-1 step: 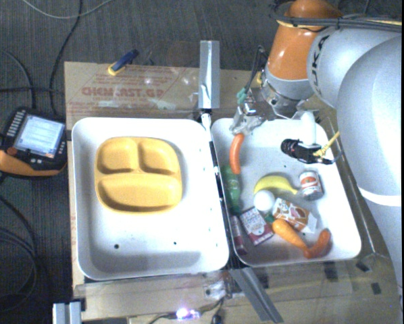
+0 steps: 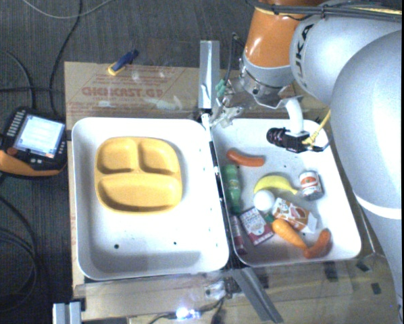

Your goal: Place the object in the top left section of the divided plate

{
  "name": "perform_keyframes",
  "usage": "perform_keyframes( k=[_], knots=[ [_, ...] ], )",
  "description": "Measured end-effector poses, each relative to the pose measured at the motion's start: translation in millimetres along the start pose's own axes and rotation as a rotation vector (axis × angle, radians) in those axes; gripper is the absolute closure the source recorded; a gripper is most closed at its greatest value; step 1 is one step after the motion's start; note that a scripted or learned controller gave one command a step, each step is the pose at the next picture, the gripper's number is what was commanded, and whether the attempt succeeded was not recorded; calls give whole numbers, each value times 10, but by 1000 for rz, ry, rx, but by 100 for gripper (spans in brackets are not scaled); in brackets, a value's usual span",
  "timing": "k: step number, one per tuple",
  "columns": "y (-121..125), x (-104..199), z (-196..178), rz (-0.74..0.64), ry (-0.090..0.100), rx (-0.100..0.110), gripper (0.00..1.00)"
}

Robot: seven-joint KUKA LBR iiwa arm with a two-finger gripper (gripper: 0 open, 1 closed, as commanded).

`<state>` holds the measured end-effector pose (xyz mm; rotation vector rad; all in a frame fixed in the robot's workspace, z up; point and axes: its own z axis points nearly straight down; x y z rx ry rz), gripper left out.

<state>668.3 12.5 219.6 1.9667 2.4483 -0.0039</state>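
Yellow plastic catches the eye first: the divided plate (image 2: 140, 174) sits in the left bin (image 2: 87, 248), towards its upper half, with two small sections along the top and one long section below. All three sections look bare, the top left one included.

Over in the right bin (image 2: 344, 241) lies a jumble of toy food. A sausage (image 2: 246, 158) rests near the top, slightly angled. Below it a green bottle (image 2: 231, 184) lies lengthwise against the bin's left wall. A banana (image 2: 276, 183) curves across the middle, with a white egg (image 2: 263, 200) touching its lower side. A small can (image 2: 311, 184) sits just right of the banana. Under the egg are a dark red packet (image 2: 255, 224) and a white carton (image 2: 291, 214) side by side. A carrot (image 2: 289, 233) slants below the carton, and a second sausage (image 2: 318, 243) lies in the lower right corner.

The grey arm (image 2: 350, 66) comes in from the right, its orange band (image 2: 276, 29) above the wrist. The gripper (image 2: 223, 113) hangs over the seam between the two bins, at the right bin's upper left corner, well above the toys. Nothing shows between its fingers, but I cannot tell from here whether they are spread or pressed together. A black fitting (image 2: 286, 138) with a yellow cable dangles beneath the wrist over the bin.

Left of the bench, a handheld controller (image 2: 32, 142) with a lit screen lies on the floor.
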Motion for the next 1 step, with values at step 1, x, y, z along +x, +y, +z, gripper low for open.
perform_keyframes(
  k=[1],
  knots=[
    [-838, -59, 371, -71, 3, 2, 100]
  ],
)
